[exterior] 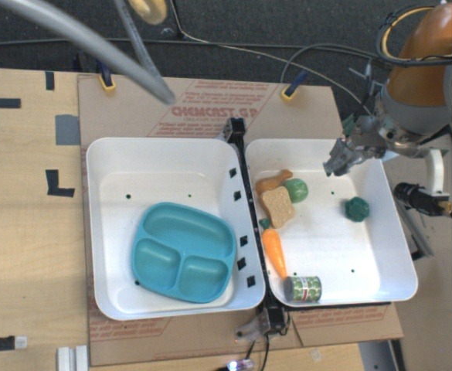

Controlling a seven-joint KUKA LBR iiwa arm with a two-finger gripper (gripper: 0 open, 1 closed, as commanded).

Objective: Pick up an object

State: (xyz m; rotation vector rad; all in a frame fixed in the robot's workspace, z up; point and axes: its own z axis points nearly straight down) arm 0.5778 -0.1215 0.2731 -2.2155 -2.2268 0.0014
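Lying in the right bin: a dark green ball just below the gripper and apart from it, nothing visibly between the fingers, their spread impossible to tell. Further left of the gripper, against the divider: a lighter green ball, a tan bread slice, a brown piece. Lower left: an orange carrot and a small can. Far left, in the left bin: a blue divided tray.

Wooden bench under cardboard sheet; dark floor behind
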